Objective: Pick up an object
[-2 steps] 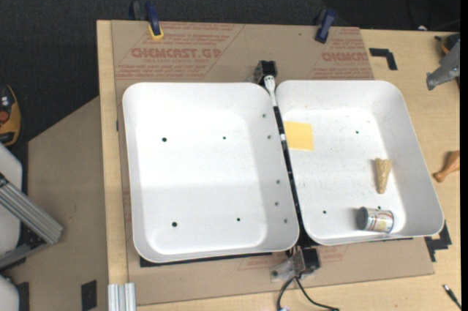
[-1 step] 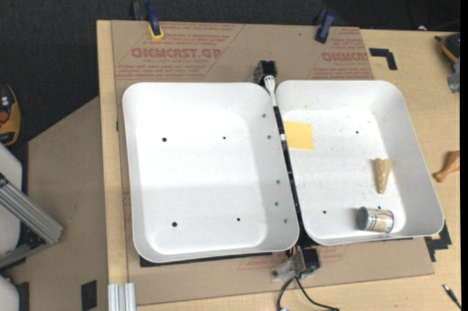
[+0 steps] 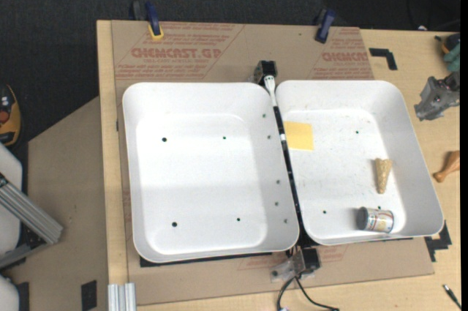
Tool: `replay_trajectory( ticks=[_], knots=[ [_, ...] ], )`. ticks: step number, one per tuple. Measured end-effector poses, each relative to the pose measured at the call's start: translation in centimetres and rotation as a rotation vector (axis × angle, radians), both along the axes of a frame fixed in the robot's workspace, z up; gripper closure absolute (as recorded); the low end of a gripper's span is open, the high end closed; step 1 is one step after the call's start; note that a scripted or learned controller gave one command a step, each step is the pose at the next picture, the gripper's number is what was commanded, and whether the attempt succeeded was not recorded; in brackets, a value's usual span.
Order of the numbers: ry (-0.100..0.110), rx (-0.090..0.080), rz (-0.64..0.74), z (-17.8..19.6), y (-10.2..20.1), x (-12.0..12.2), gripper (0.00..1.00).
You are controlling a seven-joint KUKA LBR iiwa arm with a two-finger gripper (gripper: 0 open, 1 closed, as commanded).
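A yellow square (image 3: pixel 299 135), tan piece (image 3: pixel 382 175) and small jar (image 3: pixel 376 219) are lying in the right bin (image 3: pixel 414 132) (end effector's state: cannot tell).

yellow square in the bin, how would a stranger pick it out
Look in the right-hand white bin, near its left wall. The yellow square lies flat there, apart from the tan cone-shaped piece and small metallic jar toward the right, the only flat, bright one.

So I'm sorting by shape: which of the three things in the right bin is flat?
The yellow square, lying flat near the bin's left wall; the tan cone-like piece and the small jar are rounded.
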State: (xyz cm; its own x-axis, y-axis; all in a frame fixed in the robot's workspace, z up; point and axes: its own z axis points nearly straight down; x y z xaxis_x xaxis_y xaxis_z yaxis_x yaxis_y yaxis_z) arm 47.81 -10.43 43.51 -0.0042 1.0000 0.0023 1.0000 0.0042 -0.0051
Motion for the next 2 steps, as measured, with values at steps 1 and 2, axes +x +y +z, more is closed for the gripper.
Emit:
replay_trajectory(
  ticks=[1,2],
  knots=[
    [-0.013,-0.003,0.000,6.2,4.6,0.2,1.00],
    [-0.014,-0.002,0.002,10.3,9.5,0.2,1.00]
  ],
)
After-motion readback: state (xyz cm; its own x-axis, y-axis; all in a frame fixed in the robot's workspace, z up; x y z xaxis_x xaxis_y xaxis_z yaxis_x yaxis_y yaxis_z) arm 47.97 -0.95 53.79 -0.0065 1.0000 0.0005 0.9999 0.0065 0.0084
